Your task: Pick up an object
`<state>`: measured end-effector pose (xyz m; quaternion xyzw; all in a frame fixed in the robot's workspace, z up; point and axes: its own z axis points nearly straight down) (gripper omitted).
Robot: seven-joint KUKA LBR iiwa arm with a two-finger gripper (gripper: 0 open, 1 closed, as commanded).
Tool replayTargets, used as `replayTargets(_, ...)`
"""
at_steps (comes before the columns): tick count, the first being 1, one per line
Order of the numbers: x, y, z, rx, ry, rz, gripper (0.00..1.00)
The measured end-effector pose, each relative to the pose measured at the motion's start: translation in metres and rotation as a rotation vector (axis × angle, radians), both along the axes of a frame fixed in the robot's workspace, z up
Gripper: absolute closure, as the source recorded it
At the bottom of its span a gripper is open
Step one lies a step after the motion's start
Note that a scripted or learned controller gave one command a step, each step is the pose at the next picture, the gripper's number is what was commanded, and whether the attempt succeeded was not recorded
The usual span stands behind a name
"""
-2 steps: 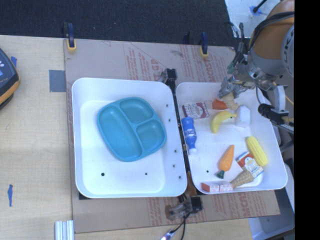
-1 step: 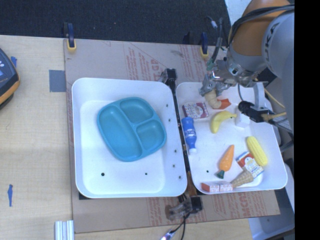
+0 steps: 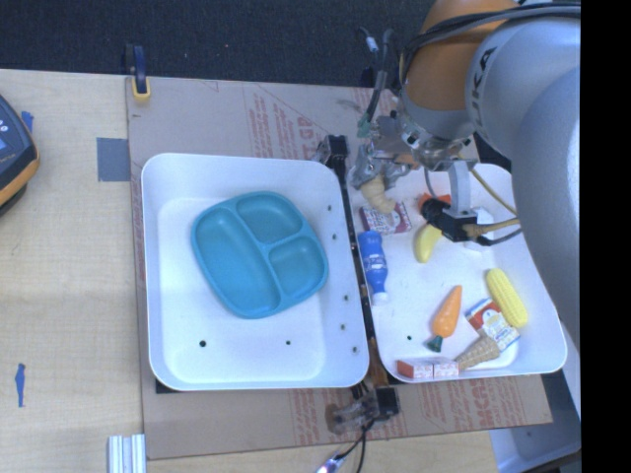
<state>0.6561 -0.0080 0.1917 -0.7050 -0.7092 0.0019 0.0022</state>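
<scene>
My gripper (image 3: 378,173) hangs low over the far left corner of the right bin (image 3: 540,361), just above a small cream-coloured toy (image 3: 378,201) lying beside a red and white packet (image 3: 397,221). From this angle I cannot make out whether the toy is in its grasp. Other things in the right bin are a blue bottle (image 3: 372,262) along the left wall, a yellow banana (image 3: 427,243), an orange carrot (image 3: 448,311), a corn cob (image 3: 506,297) and an ice cream cone (image 3: 482,349).
The left bin (image 3: 168,358) holds a blue divided plate (image 3: 259,253). A pink and white bar (image 3: 427,370) lies at the right bin's near edge. The arm's grey body and orange band (image 3: 463,37) cover the right bin's far right side. A yellow device (image 3: 14,151) sits at the far left.
</scene>
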Motion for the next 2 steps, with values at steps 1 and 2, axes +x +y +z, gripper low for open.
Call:
replayTargets(1,-0.073,0.050,0.021,-0.002,-0.001,0.001,1.00)
replayTargets(2,-0.136,0.042,0.016,-0.002,-0.001,-0.002,1.00)
